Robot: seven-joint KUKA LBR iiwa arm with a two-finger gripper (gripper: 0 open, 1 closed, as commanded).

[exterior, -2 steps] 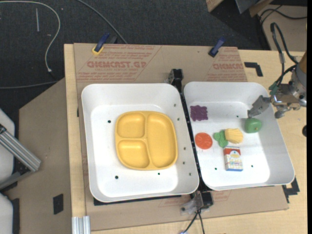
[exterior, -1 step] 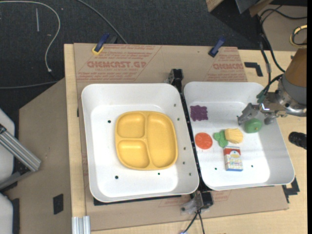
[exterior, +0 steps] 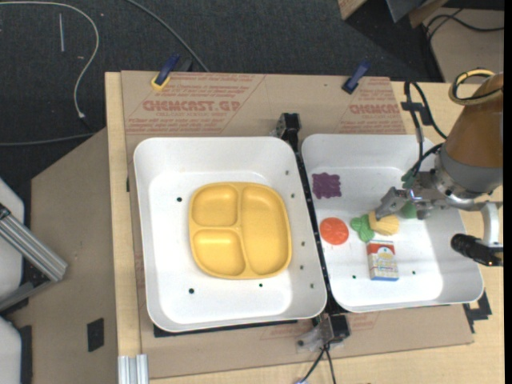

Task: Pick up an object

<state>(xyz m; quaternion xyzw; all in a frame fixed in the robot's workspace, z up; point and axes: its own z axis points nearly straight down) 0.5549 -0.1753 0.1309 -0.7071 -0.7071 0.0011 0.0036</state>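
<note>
Lying nearest the camera at six o'clock in the right bin (exterior: 456, 290) is a small red-and-white carton (exterior: 383, 262); at nine o'clock from it the left bin (exterior: 152, 214) holds a yellow divided plate (exterior: 239, 230); just beyond the carton sit an orange disc (exterior: 334, 230), a green piece (exterior: 363, 226) and a yellow piece (exterior: 386, 225); the gripper (exterior: 398, 205) hangs over the yellow piece, and whether it is open or closed I cannot tell; a purple piece (exterior: 326, 185) lies farthest, at eleven o'clock.

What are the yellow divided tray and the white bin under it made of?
The yellow tray looks like moulded plastic, matte to slightly glossy: smooth rounded compartments, even colour. The left bin seems thin formed white plastic, judging by its soft rounded rim; I can't be sure.
</note>
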